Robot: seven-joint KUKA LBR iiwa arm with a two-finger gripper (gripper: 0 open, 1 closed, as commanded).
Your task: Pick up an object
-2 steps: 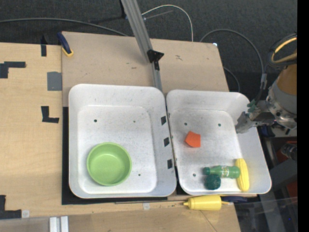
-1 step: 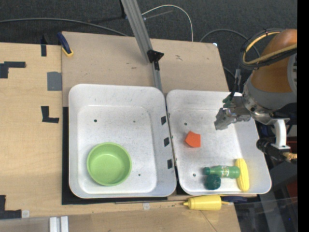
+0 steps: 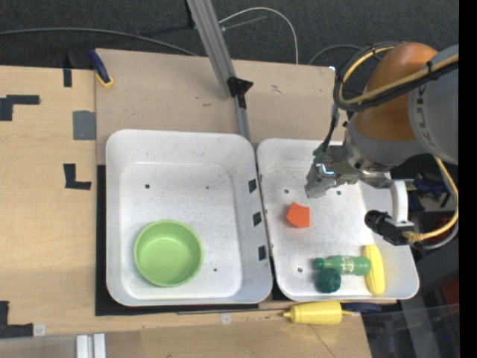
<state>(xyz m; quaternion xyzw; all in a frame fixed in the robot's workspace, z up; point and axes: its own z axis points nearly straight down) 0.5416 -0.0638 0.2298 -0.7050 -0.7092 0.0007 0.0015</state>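
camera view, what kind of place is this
Probably a robotics lab's grasping test bench: a robot arm over two white bins, toy objects like an orange block, and loose cables.

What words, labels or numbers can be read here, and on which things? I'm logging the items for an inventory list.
None can be read.
Green bottle: no print clear enough to make out.
Yellow bottle at the bench edge: no label legible.
Orange block, green bowl, yellow piece: plain, no marks.
White bins: dark specks, no writing.
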